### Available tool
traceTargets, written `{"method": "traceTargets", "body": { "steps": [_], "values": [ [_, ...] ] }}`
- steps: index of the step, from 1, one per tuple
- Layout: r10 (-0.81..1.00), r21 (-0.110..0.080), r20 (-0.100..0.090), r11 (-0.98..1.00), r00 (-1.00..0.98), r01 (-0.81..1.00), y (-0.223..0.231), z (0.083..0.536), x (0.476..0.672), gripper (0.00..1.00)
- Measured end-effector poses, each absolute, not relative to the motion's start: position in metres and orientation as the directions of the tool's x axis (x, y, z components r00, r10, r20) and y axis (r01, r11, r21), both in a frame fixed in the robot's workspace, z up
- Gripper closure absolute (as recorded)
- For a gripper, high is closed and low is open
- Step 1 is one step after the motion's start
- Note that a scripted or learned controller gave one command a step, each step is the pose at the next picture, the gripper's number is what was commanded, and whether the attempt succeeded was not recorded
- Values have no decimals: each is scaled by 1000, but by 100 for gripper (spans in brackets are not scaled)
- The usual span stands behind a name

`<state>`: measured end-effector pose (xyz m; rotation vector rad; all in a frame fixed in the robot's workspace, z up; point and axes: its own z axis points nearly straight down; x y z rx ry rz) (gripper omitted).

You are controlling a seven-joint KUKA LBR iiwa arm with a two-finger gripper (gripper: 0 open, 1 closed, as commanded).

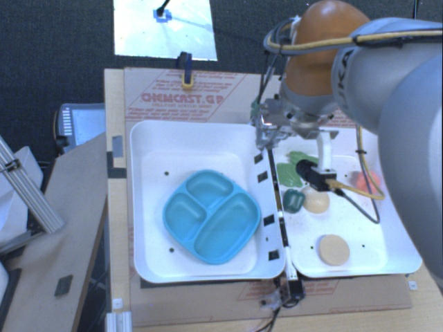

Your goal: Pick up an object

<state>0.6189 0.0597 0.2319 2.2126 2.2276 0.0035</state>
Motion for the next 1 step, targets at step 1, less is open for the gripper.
{"method": "traceTargets", "body": {
  "steps": [1],
  "values": [
    [1000, 4, 2, 8, -8, 1000, 108, 240, 634, 100]
  ]
}}
